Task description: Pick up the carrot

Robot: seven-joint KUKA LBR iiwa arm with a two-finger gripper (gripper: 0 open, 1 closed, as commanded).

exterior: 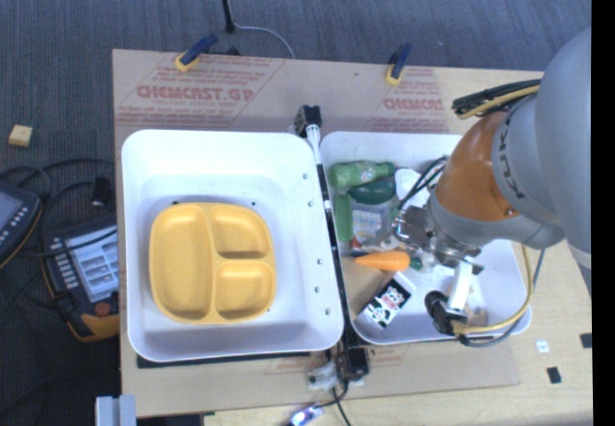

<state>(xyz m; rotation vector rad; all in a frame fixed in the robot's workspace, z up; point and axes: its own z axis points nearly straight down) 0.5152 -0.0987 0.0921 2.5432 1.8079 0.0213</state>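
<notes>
- The tool [413, 227] hangs low over the right bin [502, 288], under the arm's orange band [476, 179]; the wrist hides its tip, so I cannot tell whether it is released or clenched.
- The carrot [382, 261] lies flat on the floor of that same bin, just beside the tool on the side toward the table's near edge. Its length runs away from the tool toward the left bin. Nothing shows it gripped, and I cannot tell whether its nearer end touches the tool.
- A green package [368, 191] lies just beside the tool on its far-left side, next to the wall between the two bins, with its pale label facing up.
- A small black-and-white box [386, 302] lies tilted past the carrot from the tool, near the front rim of the right bin and apart from the carrot.
- The left bin [192, 157] lies well apart from the tool, across the shared wall. It holds a yellow divided plate [211, 259] that lies flat, with three compartments.
- The table [192, 92] under both bins is a brown board with red printing. Two clamps, one [197, 51] and another [397, 63], grip its far edge, well beyond the tool.
</notes>
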